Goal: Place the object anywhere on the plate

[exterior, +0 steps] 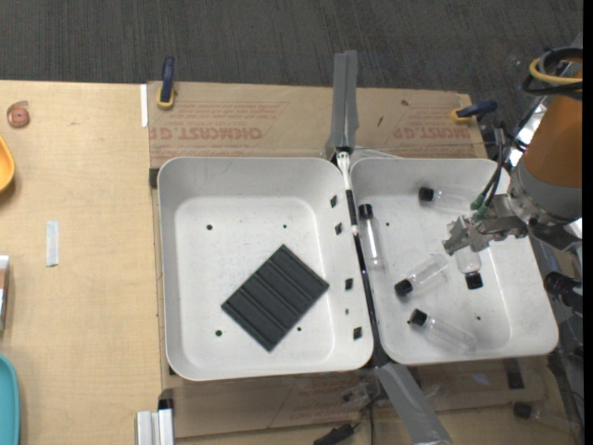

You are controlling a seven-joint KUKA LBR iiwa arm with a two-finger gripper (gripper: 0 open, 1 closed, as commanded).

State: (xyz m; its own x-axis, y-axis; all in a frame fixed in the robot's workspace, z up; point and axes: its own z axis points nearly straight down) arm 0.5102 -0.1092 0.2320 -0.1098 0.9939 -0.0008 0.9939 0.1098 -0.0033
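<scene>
Camera view
Left bin (185, 276): a dark ribbed plate (275, 298) was seen lying flat in it, turned at a slant.
Right bin (519, 336): several clear vials with black caps were scattered there; one vial (419, 275) lay near the middle, another (367, 236) along the left wall.
Gripper (466, 237): seen low over the right bin, just beside the middle vial.
Fingers: whether apart or together could not be told.

Single fixed camera, high above the desk (83, 202), angled downward. Both white bins (176, 248) framed whole; arm (556, 156) enters from right.
</scene>
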